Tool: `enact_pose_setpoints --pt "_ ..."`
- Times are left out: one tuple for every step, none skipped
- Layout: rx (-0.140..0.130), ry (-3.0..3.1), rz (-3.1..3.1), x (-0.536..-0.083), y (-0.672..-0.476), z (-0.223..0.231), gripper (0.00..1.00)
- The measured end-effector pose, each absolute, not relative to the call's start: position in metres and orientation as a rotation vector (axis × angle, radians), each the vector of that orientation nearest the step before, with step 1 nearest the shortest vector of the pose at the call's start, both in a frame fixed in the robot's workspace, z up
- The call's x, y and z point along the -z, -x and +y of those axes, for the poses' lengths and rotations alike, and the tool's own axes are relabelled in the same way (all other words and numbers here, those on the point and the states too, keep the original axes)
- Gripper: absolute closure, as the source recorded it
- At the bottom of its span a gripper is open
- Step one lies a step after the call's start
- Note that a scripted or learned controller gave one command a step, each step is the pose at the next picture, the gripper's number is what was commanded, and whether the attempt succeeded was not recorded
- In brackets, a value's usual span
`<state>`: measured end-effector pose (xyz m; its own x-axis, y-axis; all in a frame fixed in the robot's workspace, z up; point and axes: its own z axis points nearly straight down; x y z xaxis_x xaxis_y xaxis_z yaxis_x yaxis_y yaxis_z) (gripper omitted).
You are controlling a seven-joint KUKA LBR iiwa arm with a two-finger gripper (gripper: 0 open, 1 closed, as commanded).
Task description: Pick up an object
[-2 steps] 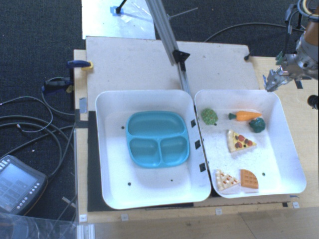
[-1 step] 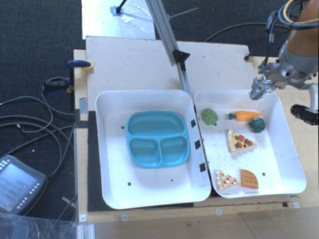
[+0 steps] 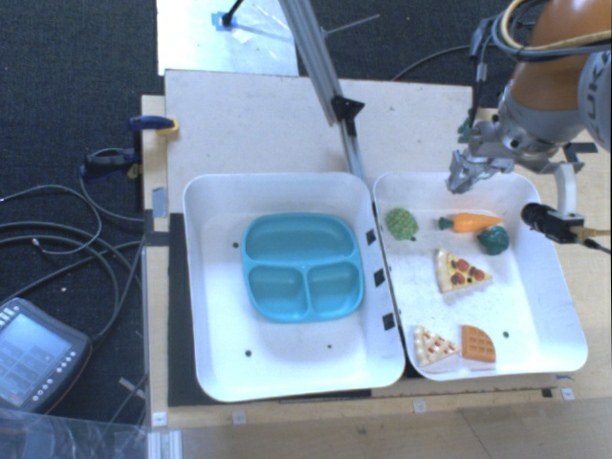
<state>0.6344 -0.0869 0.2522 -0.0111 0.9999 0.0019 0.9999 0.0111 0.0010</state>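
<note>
My gripper (image 3: 463, 180) hangs over the back edge of the right bin (image 3: 559, 295), above and slightly left of an orange carrot (image 3: 473, 223). Nothing shows between its fingers. A green broccoli piece (image 3: 403, 224) lies to the carrot's left and a dark green round thing (image 3: 494, 240) to its right. A pizza slice (image 3: 460, 272) rests mid-bin. Near the front lie a second pizza slice (image 3: 433, 346) and a brown waffle piece (image 3: 478, 343).
The left bin (image 3: 215, 352) holds a blue divided tray (image 3: 302, 265). A grey metal pole (image 3: 320, 60) slants from the top down to the gap between the bins. Cables and a handheld pendant (image 3: 33, 352) lie on the floor at left.
</note>
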Motion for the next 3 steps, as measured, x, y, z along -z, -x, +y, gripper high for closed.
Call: enact_pose_setpoints --pt "0.002 2.207 -2.232 -0.242 -0.615 -0.028 1.0" --pt "0.004 2.207 -2.232 -0.251 -0.599 0.022 1.0" --pt "0.003 2.206 -2.233 -0.239 -0.584 0.081 1.0"
